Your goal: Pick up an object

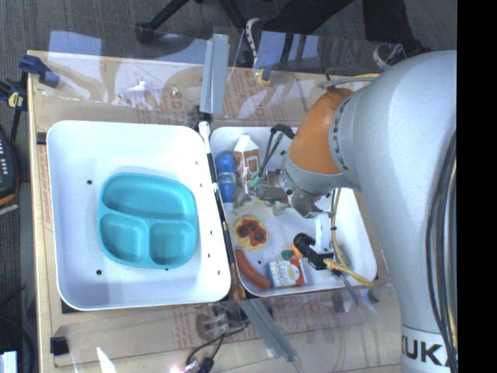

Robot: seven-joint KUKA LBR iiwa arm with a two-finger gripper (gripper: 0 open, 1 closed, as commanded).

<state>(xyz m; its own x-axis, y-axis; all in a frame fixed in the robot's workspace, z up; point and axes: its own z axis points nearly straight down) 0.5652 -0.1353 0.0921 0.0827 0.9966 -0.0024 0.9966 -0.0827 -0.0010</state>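
Several objects crowd the right bin (365, 243); the end effector (260, 186) hovers at its ten o'clock beside the blue bottle (226, 173); its opening I cannot tell. Approach seems underway; next calls for descending squarely onto one object.

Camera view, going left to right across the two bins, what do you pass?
Left white bin → teal divided tray → blue bottle → small milk carton → orange band of the arm.
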